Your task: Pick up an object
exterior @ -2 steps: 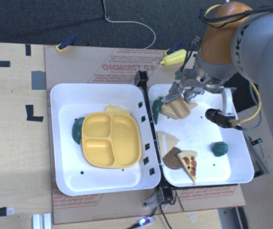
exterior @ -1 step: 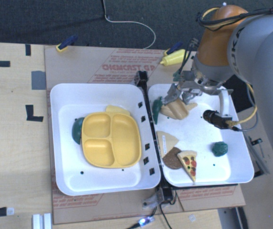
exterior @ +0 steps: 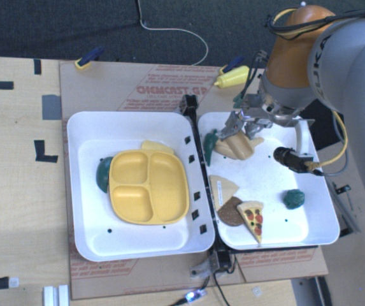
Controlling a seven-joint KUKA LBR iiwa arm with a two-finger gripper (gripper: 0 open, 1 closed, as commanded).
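Observation:
My gripper point(exterior: 242, 130) hangs over the back left part of the right bin point(exterior: 316, 231). Its two fingers stand apart, open, with their tips just above a tan bread-like piece point(exterior: 236, 148); nothing shows between them. A dark green item point(exterior: 209, 146) lies against the bin's left wall beside that piece. Nearer the front lie a beige wedge point(exterior: 223, 187), a brown round piece point(exterior: 231, 213) and a pizza slice point(exterior: 253, 218). A teal lump point(exterior: 293, 199) sits at the right.
The left bin point(exterior: 80, 139) holds a yellow divided plate point(exterior: 149, 187), with a dark green item point(exterior: 104, 174) at its left edge and a pale yellow piece point(exterior: 157, 147) behind it. A black cylinder on a cable point(exterior: 290, 157) hangs over the right bin. A yellow clamp point(exterior: 232, 76) sits behind.

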